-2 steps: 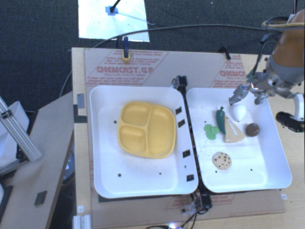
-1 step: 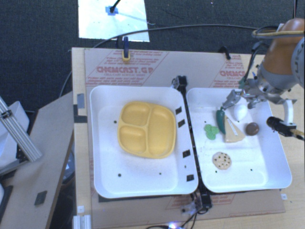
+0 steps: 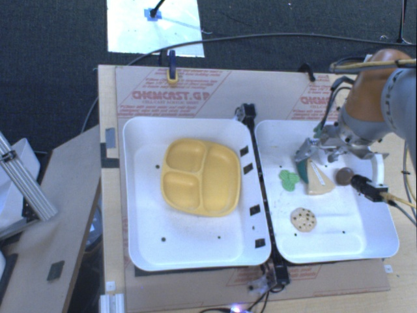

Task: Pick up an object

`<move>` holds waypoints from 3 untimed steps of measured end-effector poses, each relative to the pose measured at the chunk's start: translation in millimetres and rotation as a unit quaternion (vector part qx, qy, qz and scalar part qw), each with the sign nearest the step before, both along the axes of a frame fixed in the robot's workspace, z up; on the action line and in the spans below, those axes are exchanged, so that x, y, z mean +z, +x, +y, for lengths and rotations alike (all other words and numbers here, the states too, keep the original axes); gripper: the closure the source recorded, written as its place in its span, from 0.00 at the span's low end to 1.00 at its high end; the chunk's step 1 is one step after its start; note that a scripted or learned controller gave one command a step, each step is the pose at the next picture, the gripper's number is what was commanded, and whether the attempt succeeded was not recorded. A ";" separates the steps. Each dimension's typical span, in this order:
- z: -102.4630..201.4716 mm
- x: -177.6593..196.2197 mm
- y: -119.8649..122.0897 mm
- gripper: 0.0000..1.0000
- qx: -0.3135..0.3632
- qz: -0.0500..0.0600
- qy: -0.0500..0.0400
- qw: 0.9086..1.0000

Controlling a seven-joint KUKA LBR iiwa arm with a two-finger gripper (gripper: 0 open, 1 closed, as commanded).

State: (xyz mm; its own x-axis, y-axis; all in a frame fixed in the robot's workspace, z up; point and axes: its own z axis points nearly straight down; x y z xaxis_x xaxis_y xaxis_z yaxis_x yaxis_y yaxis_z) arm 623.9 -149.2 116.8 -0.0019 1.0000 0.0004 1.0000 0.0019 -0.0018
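Jaws (image 3: pixel 311 163) over cream wedge (image 3: pixel 318 181), green piece (image 3: pixel 287 178) beside; grip state unclear.

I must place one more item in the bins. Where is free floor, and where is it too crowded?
Left bin: a bare strip lies around the yellow divided plate, widest along the near wall. Right bin: bare floor lies near the front, right of the cookie. It is crowded where the gripper sits over the green piece, the beige wedge and the brown ball.
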 end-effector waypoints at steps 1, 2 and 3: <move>0.6 -33.3 0.7 0.00 0.000 -0.001 0.000 1.000; 0.4 -20.6 2.0 1.00 0.000 -0.003 -0.001 1.000; 2.5 23.1 4.0 1.00 0.001 -0.004 -0.001 1.000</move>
